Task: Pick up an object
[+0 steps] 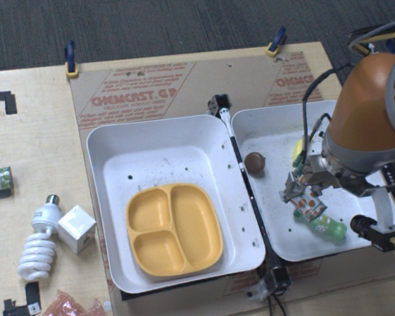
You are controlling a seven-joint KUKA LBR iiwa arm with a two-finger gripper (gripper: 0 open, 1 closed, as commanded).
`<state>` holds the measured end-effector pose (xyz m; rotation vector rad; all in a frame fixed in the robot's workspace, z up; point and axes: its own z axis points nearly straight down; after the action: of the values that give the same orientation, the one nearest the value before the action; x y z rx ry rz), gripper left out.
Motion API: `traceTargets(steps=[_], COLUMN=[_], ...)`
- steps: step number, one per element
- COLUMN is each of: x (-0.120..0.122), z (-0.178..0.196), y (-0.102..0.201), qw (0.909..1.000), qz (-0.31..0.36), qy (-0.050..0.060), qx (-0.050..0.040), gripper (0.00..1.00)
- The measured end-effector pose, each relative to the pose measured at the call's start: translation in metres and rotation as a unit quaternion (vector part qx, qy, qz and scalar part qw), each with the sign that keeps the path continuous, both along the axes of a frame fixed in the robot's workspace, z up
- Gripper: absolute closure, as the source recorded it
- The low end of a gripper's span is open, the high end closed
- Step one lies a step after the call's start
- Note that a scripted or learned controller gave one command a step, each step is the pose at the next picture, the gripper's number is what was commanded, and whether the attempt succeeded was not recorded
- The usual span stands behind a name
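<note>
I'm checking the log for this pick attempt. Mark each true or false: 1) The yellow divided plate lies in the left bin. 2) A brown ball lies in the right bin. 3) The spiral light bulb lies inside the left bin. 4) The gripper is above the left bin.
1) True: the yellow divided plate lies in the left bin.
2) True: the brown ball lies in the right bin.
3) False: the spiral light bulb lies on the bench, left of both bins.
4) False: the gripper is over the right bin, by a green bottle.

Divided plate (175, 228) in left bin (105, 157), bottle (319, 219) (and ball (255, 163)) in right bin (265, 128)
</note>
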<state>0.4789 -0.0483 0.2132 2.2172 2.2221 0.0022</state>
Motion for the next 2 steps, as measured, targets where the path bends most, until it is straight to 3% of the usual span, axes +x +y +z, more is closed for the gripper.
traceTargets(steps=[1,2], x=[-0.001,0.000], z=[-0.009,0.000], y=[-0.019,0.016], qw=[1.0000,1.0000], qz=[-0.002,0.000], qy=[0.002,0.000], qx=[0.0000,0.0001], gripper=[1.00,1.00])
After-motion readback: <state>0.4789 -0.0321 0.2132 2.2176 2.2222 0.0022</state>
